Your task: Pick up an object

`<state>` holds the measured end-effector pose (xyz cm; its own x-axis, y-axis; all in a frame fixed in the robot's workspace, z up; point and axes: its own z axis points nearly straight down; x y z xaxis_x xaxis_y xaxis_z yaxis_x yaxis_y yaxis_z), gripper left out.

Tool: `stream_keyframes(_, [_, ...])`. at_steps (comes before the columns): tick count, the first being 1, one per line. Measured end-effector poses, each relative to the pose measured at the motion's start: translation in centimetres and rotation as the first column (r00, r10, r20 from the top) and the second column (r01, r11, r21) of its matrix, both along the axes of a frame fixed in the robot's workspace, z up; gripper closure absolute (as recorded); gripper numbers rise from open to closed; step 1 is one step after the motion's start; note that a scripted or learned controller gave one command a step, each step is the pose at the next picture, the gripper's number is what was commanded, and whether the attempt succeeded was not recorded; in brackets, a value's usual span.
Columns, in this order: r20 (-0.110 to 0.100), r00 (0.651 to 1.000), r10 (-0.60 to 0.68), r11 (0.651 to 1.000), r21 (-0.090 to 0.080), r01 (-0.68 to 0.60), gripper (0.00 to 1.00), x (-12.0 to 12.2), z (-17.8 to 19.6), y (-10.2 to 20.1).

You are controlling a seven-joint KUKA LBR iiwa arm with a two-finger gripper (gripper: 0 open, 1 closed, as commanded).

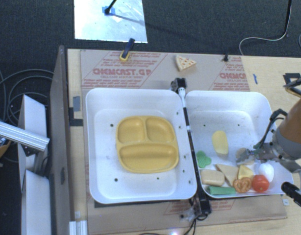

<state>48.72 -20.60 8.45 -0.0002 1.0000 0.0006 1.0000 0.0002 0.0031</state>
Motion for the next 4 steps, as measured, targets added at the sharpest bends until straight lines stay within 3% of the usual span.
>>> stream_keyframes(1, [0.000,1.000,0.000,1.000,0.000,0.000,0.00,0.0,0.0,0.0])
stream_keyframes(2, [0.003,1.000,0.002,1.000,0.001,-0.002,1.00,0.1,1.1,0.1])
stream_keyframes(4, [0.008,1.000,0.004,1.000,0.002,-0.004,1.00,0.3,3.1,0.1])
